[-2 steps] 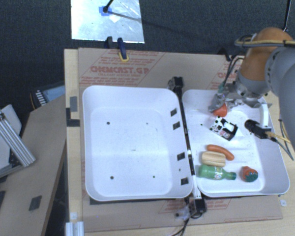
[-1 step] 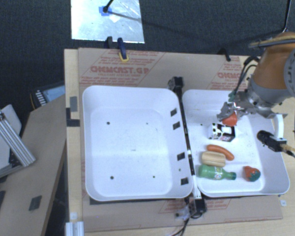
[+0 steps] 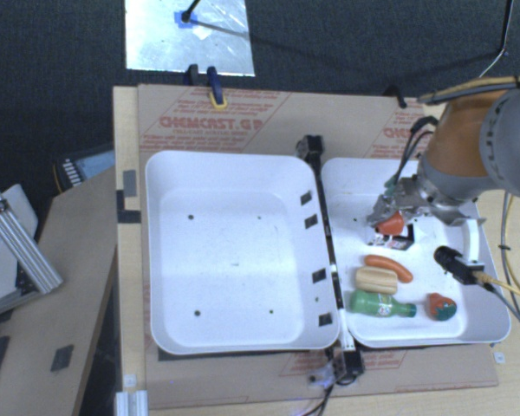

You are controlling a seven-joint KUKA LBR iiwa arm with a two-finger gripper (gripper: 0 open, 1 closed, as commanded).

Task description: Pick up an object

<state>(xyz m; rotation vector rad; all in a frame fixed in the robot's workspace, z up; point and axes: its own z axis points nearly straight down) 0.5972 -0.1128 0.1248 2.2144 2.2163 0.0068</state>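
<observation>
Hanging low in the right bin (image 3: 485, 319), the end effector (image 3: 392, 217) sits right over a small red object (image 3: 391, 225); whether it grips is unclear; the other toys lie nearer the camera

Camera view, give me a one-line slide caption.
KUKA gripper poised over a red object in the right bin, beside toy foods.

Bench (image 3: 243, 111) bears two white bins: left bin (image 3: 234, 258), right bin (image 3: 485, 319).

Even overhead light, soft shadows, slight blur, foil (image 3: 189, 22) glare.
</observation>
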